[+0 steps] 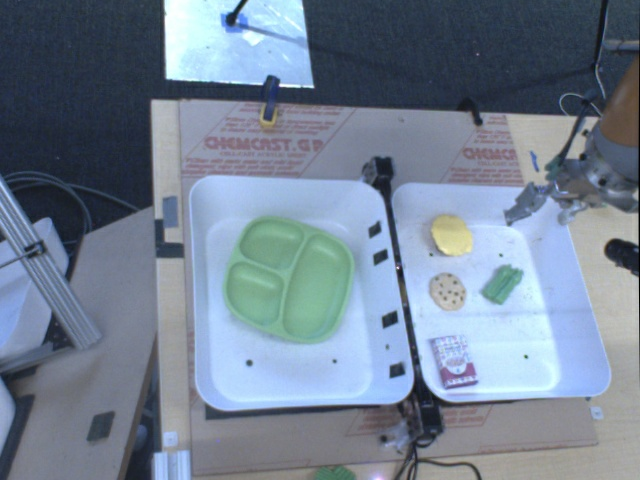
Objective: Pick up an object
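The end effector (545, 196) is hovering over the right white bin's (580, 353) upper right corner, fingers spread and holding nothing. The nearest candidate, a round yellow disc (452, 235), is lying down-left of it.

Setting: robotics lab or test cell, not a home or shop
Surface (330, 133): raw board with protective film printed "CHEMCAST GP"; held by a clamp (269, 101) at the far edge
Bins: two shallow white bins, left bin (215, 368) and right bin (580, 358), fixed side by side with black clips along the joint
Props: toy-like items; green divided plate (290, 278), cookie (448, 290), small red packet (455, 360)
Machine: grey arm (615, 138) entering from the right
Surroundings: dark carpet floor (80, 68); loose cables (60, 183); aluminium framing (45, 273) at left
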Robot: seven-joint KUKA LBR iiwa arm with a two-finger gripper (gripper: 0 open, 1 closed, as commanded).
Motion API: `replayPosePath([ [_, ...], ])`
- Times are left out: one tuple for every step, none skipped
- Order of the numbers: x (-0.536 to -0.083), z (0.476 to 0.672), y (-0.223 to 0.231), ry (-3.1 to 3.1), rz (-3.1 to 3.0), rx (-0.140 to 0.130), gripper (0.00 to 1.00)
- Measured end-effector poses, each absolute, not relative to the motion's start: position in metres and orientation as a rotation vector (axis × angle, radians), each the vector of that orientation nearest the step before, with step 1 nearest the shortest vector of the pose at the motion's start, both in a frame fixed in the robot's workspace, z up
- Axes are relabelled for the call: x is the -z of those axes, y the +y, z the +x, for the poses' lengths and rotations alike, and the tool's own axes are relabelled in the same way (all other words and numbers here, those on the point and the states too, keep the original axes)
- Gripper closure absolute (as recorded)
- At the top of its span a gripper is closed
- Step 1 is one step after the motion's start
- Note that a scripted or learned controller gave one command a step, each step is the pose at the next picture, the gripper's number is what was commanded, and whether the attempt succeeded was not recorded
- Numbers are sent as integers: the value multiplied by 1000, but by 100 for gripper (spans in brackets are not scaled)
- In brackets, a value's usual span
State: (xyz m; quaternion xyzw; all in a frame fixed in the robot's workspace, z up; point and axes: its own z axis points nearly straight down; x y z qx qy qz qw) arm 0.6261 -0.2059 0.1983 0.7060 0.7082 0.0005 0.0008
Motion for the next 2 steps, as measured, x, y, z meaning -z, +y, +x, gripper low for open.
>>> replayPosePath([
  [-79, 575, -206, 2224, 2226, 4, 0],
  [-96, 580, -207, 2220, 2216, -4, 100],
])
